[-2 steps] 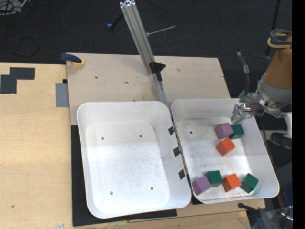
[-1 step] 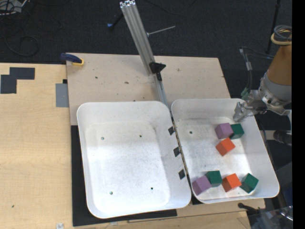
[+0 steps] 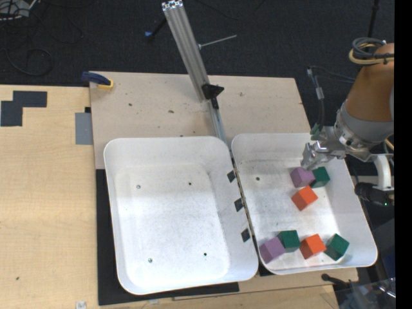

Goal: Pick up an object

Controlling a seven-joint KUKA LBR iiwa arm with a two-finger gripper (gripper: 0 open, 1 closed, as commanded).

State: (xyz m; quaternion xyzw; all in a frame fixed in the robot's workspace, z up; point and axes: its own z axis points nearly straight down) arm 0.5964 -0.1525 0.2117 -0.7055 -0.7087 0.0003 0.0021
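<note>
The claw (image 3: 313, 158) hovers low over the right bin (image 3: 270, 148), up at the bin's far end, and just below it sits a tight pair: a purple cube (image 3: 300, 176) with a green cube (image 3: 320, 176) touching its right side. Just beyond those, further from the claw, lies an orange cube (image 3: 304, 198). Well below, along the bin's near edge, runs a second row: purple block (image 3: 271, 248), green block (image 3: 290, 239), orange block (image 3: 313, 245) and a green corner block (image 3: 337, 245).

As for progress, nothing is lifted yet. Every cube rests on the bin floor, and my read is that the arm is lining up on the purple-and-green pair, with the descent, the grip and the lift all left to do.

Whether the claw is spread or pressed together, I cannot tell; its tip is a small grey blur against the white. The arm's upper part is cut off at the frame's right. The left bin (image 3: 129, 148), well across from the claw, is out of play.
</note>
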